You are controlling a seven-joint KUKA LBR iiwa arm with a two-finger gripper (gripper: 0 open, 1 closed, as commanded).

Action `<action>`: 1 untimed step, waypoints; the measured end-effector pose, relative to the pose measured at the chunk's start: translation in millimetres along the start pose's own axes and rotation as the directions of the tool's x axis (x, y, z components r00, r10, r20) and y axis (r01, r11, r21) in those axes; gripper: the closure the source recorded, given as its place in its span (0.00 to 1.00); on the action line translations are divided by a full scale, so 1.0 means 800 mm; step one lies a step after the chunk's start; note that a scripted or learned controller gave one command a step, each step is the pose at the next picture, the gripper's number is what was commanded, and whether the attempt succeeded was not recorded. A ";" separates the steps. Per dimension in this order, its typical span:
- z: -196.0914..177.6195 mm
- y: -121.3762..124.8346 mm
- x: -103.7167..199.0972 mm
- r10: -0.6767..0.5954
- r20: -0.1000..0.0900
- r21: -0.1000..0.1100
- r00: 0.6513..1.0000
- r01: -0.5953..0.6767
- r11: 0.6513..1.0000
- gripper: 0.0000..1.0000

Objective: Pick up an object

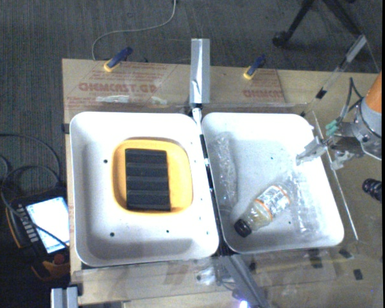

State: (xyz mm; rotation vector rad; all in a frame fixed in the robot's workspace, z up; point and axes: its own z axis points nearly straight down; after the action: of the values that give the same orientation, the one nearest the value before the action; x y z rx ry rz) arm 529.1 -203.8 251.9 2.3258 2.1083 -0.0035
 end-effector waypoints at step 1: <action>0.093 -0.058 0.061 0.142 -0.003 0.005 0.990 -0.142 0.990 0.00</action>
State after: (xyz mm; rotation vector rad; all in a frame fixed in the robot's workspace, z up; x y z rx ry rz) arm 488.1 -150.7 177.1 2.4745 1.9409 -0.0039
